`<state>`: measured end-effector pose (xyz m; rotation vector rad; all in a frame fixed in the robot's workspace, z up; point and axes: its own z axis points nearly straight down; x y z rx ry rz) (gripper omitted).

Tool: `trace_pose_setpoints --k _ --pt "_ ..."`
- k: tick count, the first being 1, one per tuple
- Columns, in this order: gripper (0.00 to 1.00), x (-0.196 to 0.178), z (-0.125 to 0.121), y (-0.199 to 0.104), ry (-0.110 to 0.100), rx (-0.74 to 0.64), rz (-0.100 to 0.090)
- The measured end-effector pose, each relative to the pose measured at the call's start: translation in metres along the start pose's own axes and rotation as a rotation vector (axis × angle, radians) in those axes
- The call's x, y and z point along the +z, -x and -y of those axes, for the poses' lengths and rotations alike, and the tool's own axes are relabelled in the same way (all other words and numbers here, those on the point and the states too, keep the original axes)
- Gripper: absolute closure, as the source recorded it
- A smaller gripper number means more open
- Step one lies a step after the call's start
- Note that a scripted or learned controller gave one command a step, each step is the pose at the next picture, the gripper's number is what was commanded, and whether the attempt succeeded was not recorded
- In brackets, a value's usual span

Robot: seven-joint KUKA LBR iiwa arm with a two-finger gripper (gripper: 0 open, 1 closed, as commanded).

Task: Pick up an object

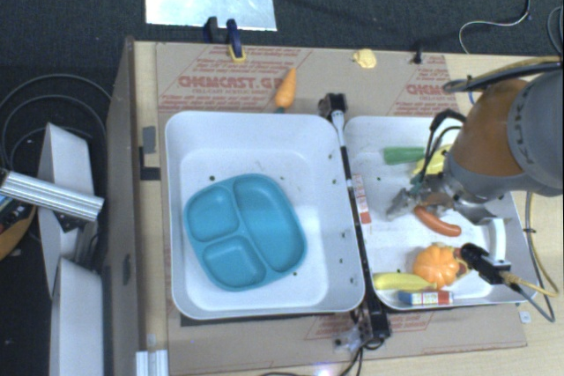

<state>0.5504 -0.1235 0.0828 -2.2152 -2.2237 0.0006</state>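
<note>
Reaching in from the right, the grey arm point(502, 136) with its orange band hangs over the right bin point(377, 135). Its claw point(404, 203) sits low over the bin's middle, pointing toward the divider between the two bins. Whether the claw is wide or narrow cannot be told from this angle.

The objects for picking lie in the right bin. A red sausage point(439, 222) lies just beside the claw, on the side toward the bin's near edge, slanted across the white floor. Whether it touches the claw cannot be told. A green piece point(403, 155) lies near the far wall, apart from the claw. Toward the near edge, an orange pumpkin point(436, 264) sits just beyond a yellow banana point(398, 281). The banana lies lengthwise along the near wall, and the two touch or nearly so. A flat packet point(425, 298) with red and blue print lies along that same wall, just beside the banana.

The left bin point(264, 141) holds a blue divided plate point(244, 229), set at a slant in its middle, well apart from the claw.

On the cardboard-covered surface point(220, 75) beyond the bins, an orange carrot point(285, 88) lies just behind the left bin's far rim. A small yellow lump point(365, 58) lies behind the right bin. A pair of blue clamps point(232, 33) stands at the surface's far edge.
</note>
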Motion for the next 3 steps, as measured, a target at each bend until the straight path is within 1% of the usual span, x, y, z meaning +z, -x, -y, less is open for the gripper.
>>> trace_pose_setpoints --k 1,2,3 --pt "0.0 -0.002 -0.011 0.033 0.006 0.004 0.003" --pt "1.0 -0.013 -0.012 0.031 0.008 0.002 0.002" --pt "1.0 -0.107 -0.013 -0.067 0.011 -0.01 -0.001"
